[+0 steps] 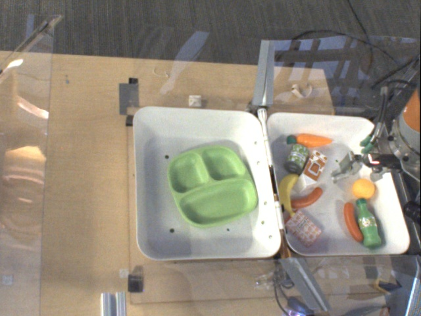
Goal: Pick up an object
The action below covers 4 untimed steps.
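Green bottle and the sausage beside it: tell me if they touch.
Touching. The camera view shows the green bottle lying against the sausage, no gap between.

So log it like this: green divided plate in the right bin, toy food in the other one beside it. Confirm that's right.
Not quite. The camera view shows the green divided plate in the left bin, not the right. The toy food, such as the carrot and the banana, lies in the right bin beside it.
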Tool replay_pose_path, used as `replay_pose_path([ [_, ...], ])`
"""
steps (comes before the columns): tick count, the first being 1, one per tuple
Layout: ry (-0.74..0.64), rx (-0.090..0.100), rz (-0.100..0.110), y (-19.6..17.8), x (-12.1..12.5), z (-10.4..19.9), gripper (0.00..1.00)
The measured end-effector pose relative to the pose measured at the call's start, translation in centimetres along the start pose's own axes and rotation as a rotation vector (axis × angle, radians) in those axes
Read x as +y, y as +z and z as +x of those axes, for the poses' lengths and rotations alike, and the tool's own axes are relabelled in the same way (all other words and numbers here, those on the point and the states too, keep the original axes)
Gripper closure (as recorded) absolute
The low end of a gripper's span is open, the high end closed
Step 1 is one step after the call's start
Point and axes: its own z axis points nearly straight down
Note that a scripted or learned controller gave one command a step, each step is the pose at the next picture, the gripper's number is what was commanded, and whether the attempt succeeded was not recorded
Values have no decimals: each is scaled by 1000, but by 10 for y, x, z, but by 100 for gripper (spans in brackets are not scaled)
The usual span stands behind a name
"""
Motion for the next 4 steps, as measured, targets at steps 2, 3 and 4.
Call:
replay_pose_path([
  [2,45,0,-2,172,117,12,0],
  [3,43,0,-8,161,119,13,100],
  [4,120,0,-1,7,160,66,100],
])
